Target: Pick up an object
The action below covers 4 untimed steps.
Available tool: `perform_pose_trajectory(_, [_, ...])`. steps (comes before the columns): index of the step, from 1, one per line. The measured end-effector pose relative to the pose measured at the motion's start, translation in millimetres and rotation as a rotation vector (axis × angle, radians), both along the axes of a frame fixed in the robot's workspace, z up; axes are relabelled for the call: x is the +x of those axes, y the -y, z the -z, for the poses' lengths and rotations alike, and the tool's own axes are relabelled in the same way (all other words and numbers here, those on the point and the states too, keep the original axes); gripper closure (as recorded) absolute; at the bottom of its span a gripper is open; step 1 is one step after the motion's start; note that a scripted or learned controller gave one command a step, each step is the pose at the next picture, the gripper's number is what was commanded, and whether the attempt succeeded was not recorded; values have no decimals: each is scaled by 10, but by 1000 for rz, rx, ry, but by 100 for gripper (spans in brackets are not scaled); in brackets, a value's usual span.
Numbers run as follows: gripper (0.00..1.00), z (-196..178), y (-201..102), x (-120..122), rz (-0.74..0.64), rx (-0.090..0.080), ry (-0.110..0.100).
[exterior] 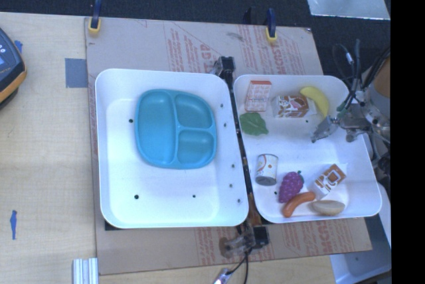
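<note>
The right bin [372, 170] holds several small objects. A red and white box [258, 95], a brown packet [292, 105] and a yellow banana [316, 100] lie along its far side. A green leaf [253, 123] is at the left wall. A can [266, 169], purple grapes [290, 186], a sausage [298, 204], an orange and white carton [330, 179] and a pale bread roll [328, 207] lie near the front. My gripper [333, 137] hangs over the bin's right middle, just below the banana, open, with only bare bin floor between its fingers.
The left bin [116, 210] holds a blue divided plate [176, 128]. A black divider strip [238, 143] runs between the bins. Clamps [271, 24] pin the cardboard at the back. A yellow and black device [10, 70] sits at the left edge.
</note>
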State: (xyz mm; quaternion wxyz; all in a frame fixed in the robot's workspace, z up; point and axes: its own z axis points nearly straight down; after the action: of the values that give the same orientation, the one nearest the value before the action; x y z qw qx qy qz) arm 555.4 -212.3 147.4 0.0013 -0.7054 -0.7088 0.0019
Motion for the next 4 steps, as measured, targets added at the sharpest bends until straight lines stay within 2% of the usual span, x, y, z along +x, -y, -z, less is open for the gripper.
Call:
perform_pose_trajectory(1, [0, -323, -284, 463, 1, 2, 3])
perform_pose_trajectory(2, [0, -208, -7, 835, 0, 1, 3])
perform_pose_trajectory(3, [0, -894, -2, 1014, -1, 0, 4])
perform_pose_trajectory(4, [0, -1065, -94, 1011, -1, 0, 4])
